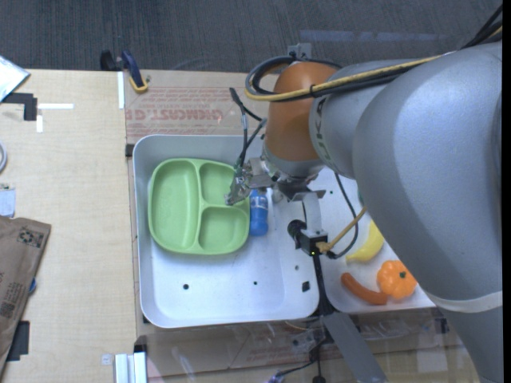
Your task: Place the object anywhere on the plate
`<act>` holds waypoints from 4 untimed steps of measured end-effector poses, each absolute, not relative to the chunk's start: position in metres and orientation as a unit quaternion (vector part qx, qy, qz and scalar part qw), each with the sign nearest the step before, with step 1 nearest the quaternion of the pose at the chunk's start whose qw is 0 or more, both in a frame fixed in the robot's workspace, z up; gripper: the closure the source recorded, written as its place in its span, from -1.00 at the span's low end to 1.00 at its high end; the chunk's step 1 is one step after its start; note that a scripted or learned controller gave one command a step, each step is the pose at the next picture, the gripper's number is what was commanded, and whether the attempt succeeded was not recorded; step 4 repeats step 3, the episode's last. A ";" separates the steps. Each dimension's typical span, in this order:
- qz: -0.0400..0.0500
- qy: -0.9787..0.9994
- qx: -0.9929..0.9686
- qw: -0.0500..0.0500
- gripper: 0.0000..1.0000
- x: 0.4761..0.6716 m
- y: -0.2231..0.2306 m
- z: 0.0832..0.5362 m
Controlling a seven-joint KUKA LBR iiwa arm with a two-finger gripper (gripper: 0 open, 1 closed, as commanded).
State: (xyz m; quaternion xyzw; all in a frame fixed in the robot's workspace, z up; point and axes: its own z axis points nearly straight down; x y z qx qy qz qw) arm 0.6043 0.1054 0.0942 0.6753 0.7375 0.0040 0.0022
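a green divided plate (196,206) is seen in the left bin (215,302). a blue bottle (259,214) is pinched by the gripper (249,188) just beside the plate's right rim. the arm (383,126) is bent over from the right. fruit toys (383,282) are seen in the right bin.

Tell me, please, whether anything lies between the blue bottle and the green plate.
Nothing visible does. The blue bottle sits by the tool right at the green plate's right rim, with no other object between them.
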 end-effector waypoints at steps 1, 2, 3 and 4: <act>0.004 0.738 0.675 0.002 -1.00 0.604 0.105 0.094; 0.004 0.738 0.675 0.002 -1.00 0.604 0.105 0.094; 0.004 0.738 0.675 0.002 -1.00 0.604 0.105 0.094; 0.004 0.738 0.675 0.002 -1.00 0.604 0.105 0.094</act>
